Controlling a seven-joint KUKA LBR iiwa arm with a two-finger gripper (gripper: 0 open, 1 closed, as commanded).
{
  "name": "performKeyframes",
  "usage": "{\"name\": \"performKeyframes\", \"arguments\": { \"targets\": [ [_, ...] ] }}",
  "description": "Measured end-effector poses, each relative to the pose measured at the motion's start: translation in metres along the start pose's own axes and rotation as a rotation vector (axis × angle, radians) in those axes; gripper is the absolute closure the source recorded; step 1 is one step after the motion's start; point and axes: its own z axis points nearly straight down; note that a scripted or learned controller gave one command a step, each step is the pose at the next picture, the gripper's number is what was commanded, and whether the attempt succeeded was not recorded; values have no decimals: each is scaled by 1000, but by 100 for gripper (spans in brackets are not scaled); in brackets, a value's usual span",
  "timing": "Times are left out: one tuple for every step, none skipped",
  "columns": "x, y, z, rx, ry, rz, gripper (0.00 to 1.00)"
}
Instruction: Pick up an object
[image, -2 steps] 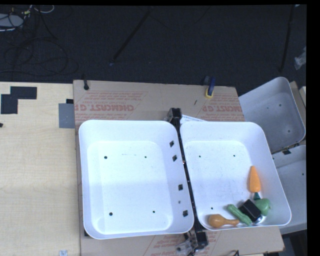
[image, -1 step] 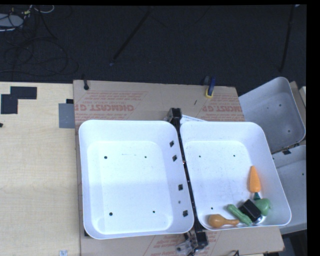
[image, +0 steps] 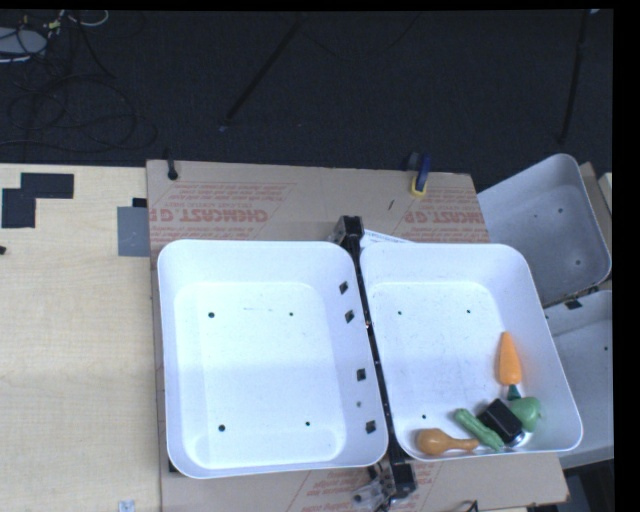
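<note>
Camera view: orange carrot (image: 509, 360) near right bin (image: 452, 262) front corner.

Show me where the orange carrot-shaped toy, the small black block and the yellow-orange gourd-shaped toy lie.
orange carrot-shaped toy (image: 509, 360), camera view, middle of its body.
small black block (image: 499, 420), camera view, centre of its top face.
yellow-orange gourd-shaped toy (image: 436, 441), camera view, its rounded bulb end.

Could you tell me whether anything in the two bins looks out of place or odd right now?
Nothing looks spilled or damaged. The only oddity is crowding: the orange piece, the green pieces, the black block and the yellow-orange piece are bunched in the right bin's near right corner.
</note>
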Motion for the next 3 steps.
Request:
{"name": "performKeyframes", "arguments": {
  "targets": [
    [2,0,-1,0,1,-7,100],
    [2,0,-1,0,1,-7,100],
    [2,0,-1,0,1,-8,100]
  ]
}}
